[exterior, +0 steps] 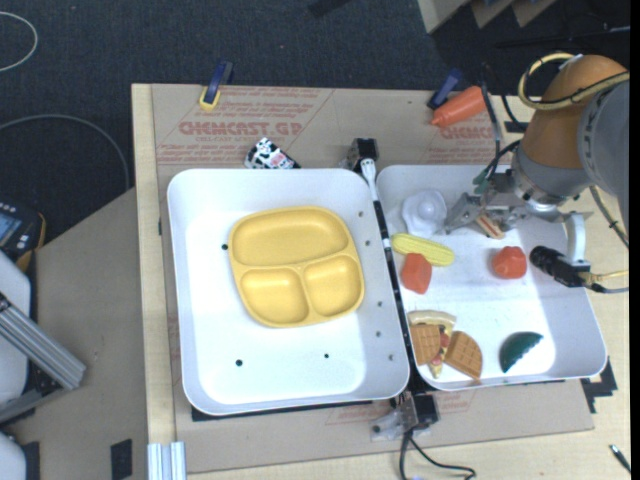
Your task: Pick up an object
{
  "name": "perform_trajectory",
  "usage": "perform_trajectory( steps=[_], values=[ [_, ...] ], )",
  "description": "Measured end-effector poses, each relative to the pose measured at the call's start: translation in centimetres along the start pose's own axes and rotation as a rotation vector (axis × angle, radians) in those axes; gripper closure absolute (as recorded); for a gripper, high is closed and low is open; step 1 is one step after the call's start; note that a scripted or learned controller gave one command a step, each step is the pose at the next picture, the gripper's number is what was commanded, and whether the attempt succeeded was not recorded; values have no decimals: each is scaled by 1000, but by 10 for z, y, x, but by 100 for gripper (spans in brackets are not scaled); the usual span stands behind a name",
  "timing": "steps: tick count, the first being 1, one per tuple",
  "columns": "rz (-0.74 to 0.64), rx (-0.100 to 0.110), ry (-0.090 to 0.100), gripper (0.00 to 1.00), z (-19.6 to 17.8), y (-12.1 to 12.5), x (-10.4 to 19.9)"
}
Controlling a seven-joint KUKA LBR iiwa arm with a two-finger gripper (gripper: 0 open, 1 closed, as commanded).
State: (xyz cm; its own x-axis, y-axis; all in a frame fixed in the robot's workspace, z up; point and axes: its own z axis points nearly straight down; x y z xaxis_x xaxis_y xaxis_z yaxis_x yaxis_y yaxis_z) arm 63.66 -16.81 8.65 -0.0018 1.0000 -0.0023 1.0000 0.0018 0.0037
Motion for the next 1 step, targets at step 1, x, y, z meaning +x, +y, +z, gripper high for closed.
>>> perform_trajectory(
  steps=[1],
  values=[
    [1, -5, -6, 100, -15, 2, -3]
  ],
)
